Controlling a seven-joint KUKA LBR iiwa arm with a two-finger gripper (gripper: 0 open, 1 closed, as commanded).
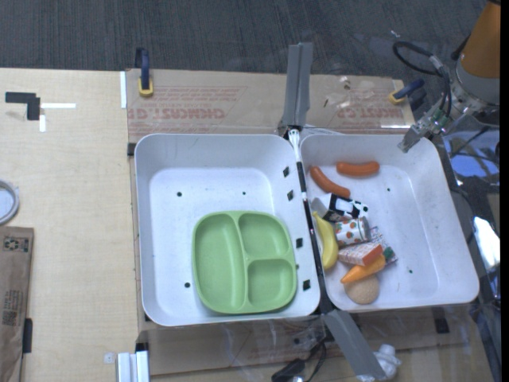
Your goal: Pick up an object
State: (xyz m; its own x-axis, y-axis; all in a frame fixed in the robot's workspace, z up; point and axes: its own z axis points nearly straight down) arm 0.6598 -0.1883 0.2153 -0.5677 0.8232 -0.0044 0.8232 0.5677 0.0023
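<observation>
Sausages (357, 167) and the other play-food pieces are what the arm can choose from, and all of them lie in the right bin (429, 237). One sausage sits alone near the bin's far edge, and a second sausage (329, 182) lies slantwise just nearer, by the wall shared with the left bin (159, 237). Along that shared wall a banana (326, 241) lies lengthwise, and beside it a tight cluster gathers: a black-and-white piece (347, 208), a small printed carton (351, 231), an orange-and-white block (362, 255), a carrot (364, 272) and a round biscuit-like piece (363, 291) near the bin's near edge.

The gripper (420, 130) hangs at the right bin's far right corner, over the rim and apart from every object. Whether its fingers are spread or closed I cannot tell at this size.

The lone sausage looks the soundest pick: it touches nothing and has bare floor on both long sides. A good approach would set the fingers across its short width and come straight down. The cluster is riskier, since neighbours could block a finger. The left bin carries a green divided plate (243, 261).
</observation>
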